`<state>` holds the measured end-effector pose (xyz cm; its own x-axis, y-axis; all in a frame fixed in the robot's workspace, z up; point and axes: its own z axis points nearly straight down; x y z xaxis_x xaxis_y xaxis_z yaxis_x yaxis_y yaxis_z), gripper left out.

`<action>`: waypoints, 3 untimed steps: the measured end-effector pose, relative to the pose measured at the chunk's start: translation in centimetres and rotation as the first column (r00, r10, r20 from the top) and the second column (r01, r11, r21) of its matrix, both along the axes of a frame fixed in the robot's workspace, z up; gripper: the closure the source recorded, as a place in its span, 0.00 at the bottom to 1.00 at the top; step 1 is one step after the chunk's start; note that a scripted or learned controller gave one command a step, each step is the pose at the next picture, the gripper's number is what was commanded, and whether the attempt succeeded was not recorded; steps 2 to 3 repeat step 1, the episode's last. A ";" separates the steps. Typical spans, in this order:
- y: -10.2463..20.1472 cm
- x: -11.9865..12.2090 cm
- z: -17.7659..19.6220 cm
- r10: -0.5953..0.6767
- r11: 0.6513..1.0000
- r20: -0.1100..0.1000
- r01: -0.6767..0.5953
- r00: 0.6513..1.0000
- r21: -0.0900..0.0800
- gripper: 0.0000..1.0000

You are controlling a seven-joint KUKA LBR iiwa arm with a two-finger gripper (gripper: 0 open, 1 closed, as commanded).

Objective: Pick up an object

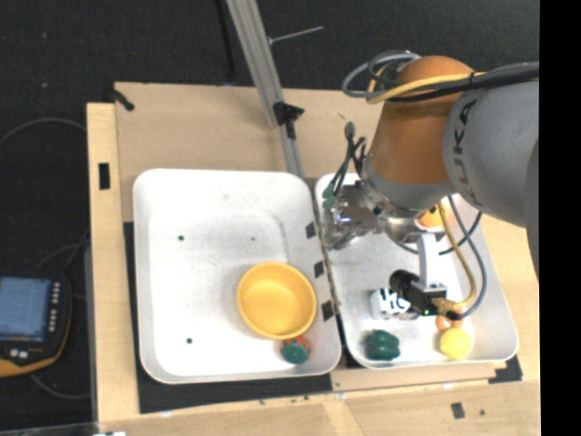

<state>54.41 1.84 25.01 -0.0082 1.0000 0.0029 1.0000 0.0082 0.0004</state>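
My gripper [338, 214] hangs low over the far left corner of the right bin [495, 309], close to the wall between the two bins, under the arm's orange band [413, 143]. Several objects lie in the right bin's near part: a dark green lump [382, 344], a yellow fruit-like ball [454, 341], a small orange piece [444, 322] and a white and black item [396, 301]. A yellow object [435, 216] peeks out from under the wrist. In the left bin [182, 243] sits a yellow bowl [277, 300] with a small teal and orange toy [295, 350] just in front of it.
A slanted metal pole [263, 62] rises from behind the bins. Cables [465, 252] loop from the wrist down over the right bin. A handheld pendant [32, 321] lies off the bench at the left.
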 end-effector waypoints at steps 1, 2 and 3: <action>3.9 -1.7 -1.0 -0.003 1.000 -0.001 0.003 1.000 -0.002 1.00; 3.9 -1.7 -1.0 -0.003 1.000 -0.001 0.003 1.000 -0.002 1.00; 3.9 -1.7 -1.0 -0.003 1.000 -0.001 0.003 1.000 -0.002 1.00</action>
